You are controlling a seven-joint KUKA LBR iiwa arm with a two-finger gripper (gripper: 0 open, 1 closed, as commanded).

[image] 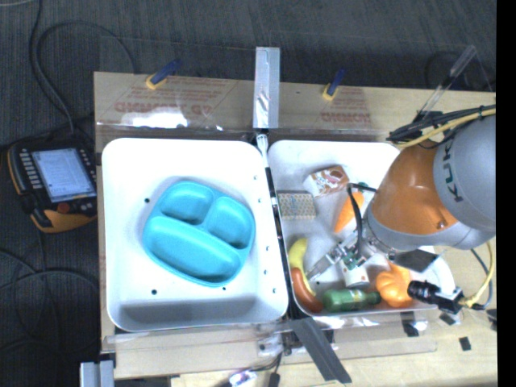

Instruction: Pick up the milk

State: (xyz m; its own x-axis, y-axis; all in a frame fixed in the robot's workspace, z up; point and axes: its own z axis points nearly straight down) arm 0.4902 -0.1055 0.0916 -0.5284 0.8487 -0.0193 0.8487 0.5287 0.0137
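Note:
The milk (355,276) looks like a small white carton with a red mark. It lies in the right bin (379,153) near the front, between a green bottle and an orange fruit. My gripper (339,260) hangs low over the bin's middle, right above and slightly left of the carton. The orange wrist band (407,192) covers the space behind it. Part of the carton is hidden under the gripper body.
Around the gripper lie a yellow banana (298,252), a red sausage-shaped item (303,290), a green bottle (351,299), an orange fruit (392,287), a carrot (345,213), a grey pad (297,205) and a brown packet (328,180). The left bin (129,297) holds a blue divided tray (199,230).

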